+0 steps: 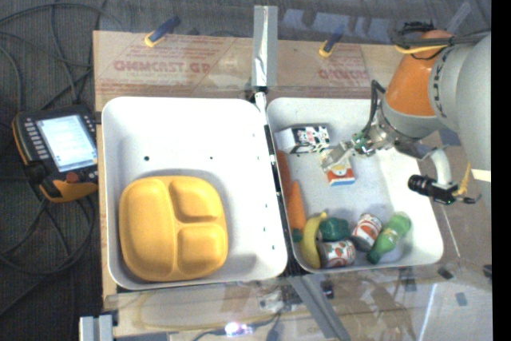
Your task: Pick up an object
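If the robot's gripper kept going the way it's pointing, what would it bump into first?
Probably the small orange-and-white carton, which lies just below and left of the gripper in the right bin. Depth is hard to judge from above.

Lower left, a yellow plastic divided tray [174, 226] in a white bin [120, 124]; lower right, an orange carrot [295, 204], green bottle [390, 235], red-white can [366, 230].

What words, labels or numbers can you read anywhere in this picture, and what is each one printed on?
Red print on the cardboard sheet behind the bins: too blurred to read with certainty.
Carton by the gripper: print too small.
Black and white box: unreadable.
Cans: labels unreadable.
Pendant screen: too small.
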`<state>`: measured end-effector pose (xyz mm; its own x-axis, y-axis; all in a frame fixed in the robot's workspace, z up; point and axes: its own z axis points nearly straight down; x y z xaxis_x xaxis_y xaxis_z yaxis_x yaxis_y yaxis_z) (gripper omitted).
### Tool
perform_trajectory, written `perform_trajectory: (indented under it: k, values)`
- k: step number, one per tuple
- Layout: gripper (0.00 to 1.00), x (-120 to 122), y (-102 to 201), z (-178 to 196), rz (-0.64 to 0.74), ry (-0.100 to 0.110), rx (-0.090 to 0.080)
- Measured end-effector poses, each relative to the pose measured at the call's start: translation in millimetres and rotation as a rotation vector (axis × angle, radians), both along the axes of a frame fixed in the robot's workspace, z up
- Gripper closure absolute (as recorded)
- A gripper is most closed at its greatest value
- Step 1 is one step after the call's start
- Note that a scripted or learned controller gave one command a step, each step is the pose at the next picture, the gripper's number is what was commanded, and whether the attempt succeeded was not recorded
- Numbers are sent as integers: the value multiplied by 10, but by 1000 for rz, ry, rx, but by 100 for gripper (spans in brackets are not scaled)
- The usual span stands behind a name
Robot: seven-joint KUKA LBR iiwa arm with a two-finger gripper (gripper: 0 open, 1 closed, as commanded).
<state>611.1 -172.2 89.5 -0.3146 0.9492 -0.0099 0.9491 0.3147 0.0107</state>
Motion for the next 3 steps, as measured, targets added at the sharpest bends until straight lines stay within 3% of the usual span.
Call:
perform_trajectory:
  k: [1,2,3]
  values:
    - [0,-2,-1,0,0,1,0]
    - [100,5,-12,85,1,1,-4]
    - [100,109,571,1086,-36,15,3]
